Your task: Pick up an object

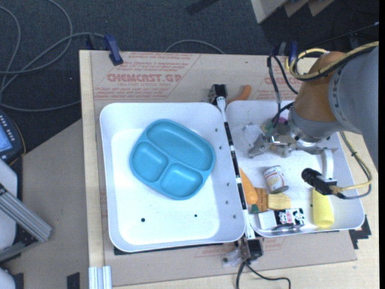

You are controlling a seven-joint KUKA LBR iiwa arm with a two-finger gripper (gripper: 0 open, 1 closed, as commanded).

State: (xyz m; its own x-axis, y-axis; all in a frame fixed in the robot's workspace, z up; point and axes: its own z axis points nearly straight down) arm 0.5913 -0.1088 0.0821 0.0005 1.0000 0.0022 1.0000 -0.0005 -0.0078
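My gripper (260, 144) is low over the upper left part of the right bin (355, 218), with the grey arm and its orange band (314, 98) reaching in from the right. Just below the gripper lies a small silver can with a red label (272, 178), apart from it. An orange stick-shaped thing (246, 187) lies along the bin's left wall. A yellow block (279, 201), a small colourful box (289, 218) and a yellow oblong thing (322, 209) sit near the front wall. Nothing shows in the gripper.
The left bin (120, 221) holds a blue divided plate (172, 158) tilted toward its upper middle. A small green and pink thing (278, 121) peeks out beside the wrist. An orange thing (245, 93) lies on the bench behind the bins, beside a black clamp (218, 92).
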